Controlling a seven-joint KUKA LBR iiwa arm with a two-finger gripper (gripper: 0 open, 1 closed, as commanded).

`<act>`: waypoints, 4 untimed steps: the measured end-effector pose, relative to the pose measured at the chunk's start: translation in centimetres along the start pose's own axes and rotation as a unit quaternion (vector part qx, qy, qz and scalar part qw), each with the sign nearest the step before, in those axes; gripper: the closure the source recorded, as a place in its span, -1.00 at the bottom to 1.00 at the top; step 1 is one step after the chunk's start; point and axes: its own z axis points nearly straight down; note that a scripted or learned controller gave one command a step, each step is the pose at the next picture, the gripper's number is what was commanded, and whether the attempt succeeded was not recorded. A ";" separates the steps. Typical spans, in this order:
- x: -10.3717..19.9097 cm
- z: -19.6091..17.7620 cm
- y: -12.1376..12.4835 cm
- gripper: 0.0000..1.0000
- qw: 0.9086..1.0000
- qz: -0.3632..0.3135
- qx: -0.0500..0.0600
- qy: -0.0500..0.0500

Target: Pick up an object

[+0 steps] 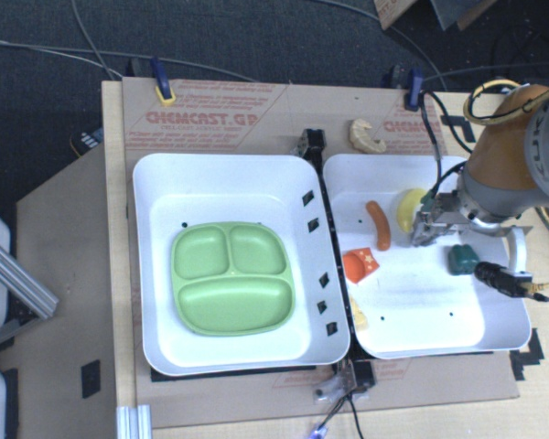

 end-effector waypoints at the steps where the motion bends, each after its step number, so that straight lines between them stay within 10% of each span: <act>1: 0.6 -4.5 0.1 1.00 1.000 -0.001 -0.003 -0.001; 3: 1.1 -12.9 1.0 1.00 1.000 -0.001 -0.002 -0.001; 4: 6.3 -12.0 0.4 1.00 1.000 -0.003 0.001 0.001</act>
